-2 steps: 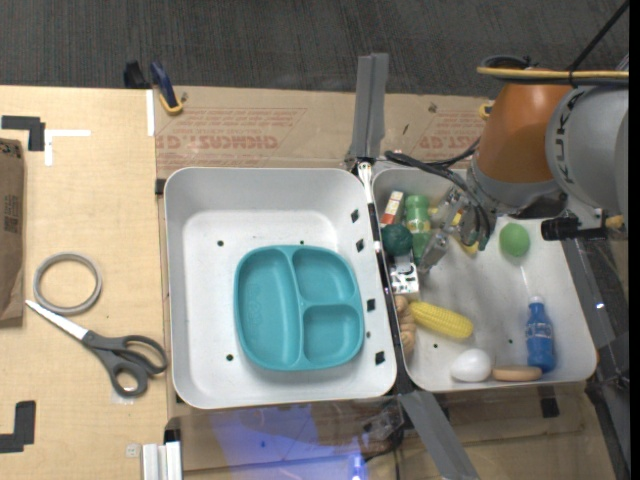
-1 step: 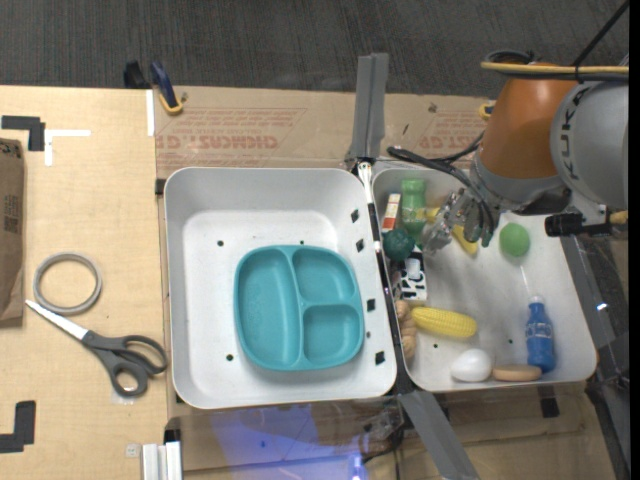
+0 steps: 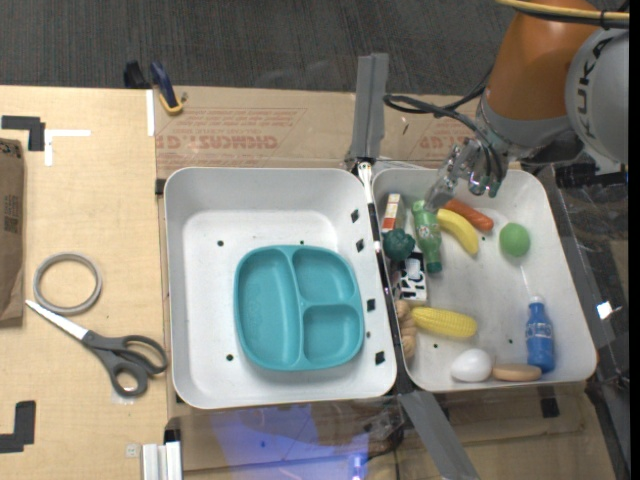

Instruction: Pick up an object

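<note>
My gripper hangs over the back of the right bin, fingers spread open with nothing between them. Just below it lie an orange carrot, a yellow banana and a green bottle. To their right sits a green ball. Nearer the front are a corn cob, a blue bottle, a white egg and a tan roll. Along the bin's left wall I see a dark green piece and a black-and-white item.
The left bin holds a teal divided plate. On the bench at left lie scissors and a tape roll. A grey divider post rises between the bins at the back.
</note>
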### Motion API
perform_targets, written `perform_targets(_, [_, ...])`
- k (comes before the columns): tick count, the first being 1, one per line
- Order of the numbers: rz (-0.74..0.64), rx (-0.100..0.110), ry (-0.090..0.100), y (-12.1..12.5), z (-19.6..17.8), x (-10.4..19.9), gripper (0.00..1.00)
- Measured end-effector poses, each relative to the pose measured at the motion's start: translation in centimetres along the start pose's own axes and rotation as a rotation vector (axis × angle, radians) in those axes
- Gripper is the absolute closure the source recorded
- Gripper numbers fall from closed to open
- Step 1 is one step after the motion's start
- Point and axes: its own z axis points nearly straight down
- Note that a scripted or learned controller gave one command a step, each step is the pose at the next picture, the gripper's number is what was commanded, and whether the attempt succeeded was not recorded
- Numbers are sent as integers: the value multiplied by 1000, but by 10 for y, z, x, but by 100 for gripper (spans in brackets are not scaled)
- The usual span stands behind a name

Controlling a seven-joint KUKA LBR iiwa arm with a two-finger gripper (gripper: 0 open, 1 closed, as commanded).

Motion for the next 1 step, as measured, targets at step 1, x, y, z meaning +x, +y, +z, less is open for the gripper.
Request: perform_targets(1, [144, 1, 3, 16, 1, 67, 100])
